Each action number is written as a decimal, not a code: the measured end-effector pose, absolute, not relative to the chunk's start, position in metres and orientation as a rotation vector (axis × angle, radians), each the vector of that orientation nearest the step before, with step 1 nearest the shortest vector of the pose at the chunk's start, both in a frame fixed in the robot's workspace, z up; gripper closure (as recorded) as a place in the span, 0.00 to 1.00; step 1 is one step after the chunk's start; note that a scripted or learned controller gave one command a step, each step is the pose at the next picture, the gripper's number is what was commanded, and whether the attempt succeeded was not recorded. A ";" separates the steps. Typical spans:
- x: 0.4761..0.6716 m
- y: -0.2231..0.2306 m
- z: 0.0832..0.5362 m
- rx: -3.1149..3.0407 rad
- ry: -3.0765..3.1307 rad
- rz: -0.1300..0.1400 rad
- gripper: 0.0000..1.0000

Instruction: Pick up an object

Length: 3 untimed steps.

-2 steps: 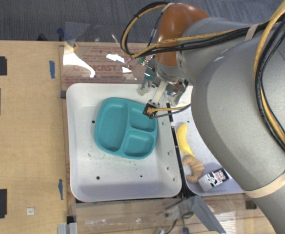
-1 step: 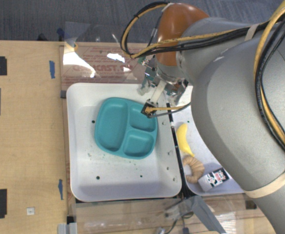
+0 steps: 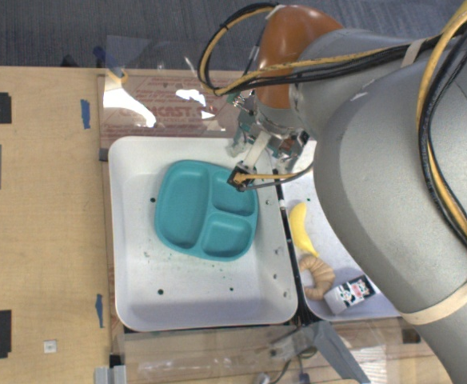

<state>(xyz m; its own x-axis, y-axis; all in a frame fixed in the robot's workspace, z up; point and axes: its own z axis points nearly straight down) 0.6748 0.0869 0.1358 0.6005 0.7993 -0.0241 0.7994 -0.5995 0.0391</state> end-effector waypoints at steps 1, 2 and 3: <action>0.672 0.086 0.135 2.798 1.332 -0.018 0.00; 0.633 0.086 0.184 2.948 1.089 -0.005 0.00; 0.652 0.131 0.156 3.054 0.743 -0.011 0.00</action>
<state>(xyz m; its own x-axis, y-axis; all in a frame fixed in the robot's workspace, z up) 0.6519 0.1313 0.1563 0.8883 0.4592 -0.0067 0.4592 -0.8883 -0.0036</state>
